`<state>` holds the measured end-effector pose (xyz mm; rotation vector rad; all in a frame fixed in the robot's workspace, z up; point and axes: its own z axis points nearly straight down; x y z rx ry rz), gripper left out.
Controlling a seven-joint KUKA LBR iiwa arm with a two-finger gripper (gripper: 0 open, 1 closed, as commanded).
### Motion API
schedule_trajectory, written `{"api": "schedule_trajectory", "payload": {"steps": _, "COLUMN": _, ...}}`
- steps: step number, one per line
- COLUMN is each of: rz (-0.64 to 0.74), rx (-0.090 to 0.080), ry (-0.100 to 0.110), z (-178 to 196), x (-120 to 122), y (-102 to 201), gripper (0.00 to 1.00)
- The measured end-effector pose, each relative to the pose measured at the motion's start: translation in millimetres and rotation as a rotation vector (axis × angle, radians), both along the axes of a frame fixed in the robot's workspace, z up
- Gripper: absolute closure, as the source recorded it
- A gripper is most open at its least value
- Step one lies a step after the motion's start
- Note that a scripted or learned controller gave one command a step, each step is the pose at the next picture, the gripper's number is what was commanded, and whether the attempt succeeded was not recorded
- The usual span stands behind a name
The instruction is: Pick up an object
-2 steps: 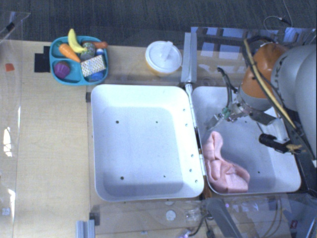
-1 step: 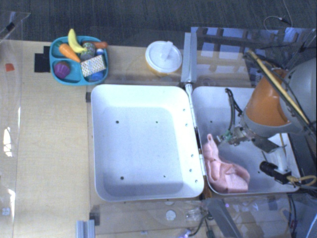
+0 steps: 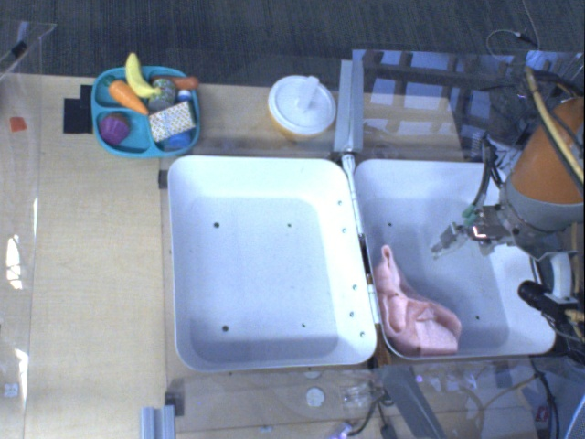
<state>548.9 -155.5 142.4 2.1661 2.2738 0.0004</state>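
Observation:
A crumpled pink cloth (image 3: 411,314) lies in the right bin (image 3: 416,183), against its left wall and near the front. My gripper (image 3: 464,236) hangs over the middle of that bin, up and to the right of the cloth and apart from it. The grey arm with its orange band (image 3: 548,167) comes in from the right edge. I see nothing held at the gripper.
The left bin (image 3: 260,259) sits beside the right one, a raised rim between them. Behind the bins stand a blue tray of toy food (image 3: 146,108) and a white lidded cup (image 3: 302,105). Cables and frame parts crowd the back right corner.

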Motion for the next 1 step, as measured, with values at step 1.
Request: {"api": "schedule_trajectory", "payload": {"steps": 1, "rz": 0.086, "rx": 0.001, "ry": -0.002, "z": -52.1, "x": -13.4, "y": -4.0, "gripper": 0.00}}
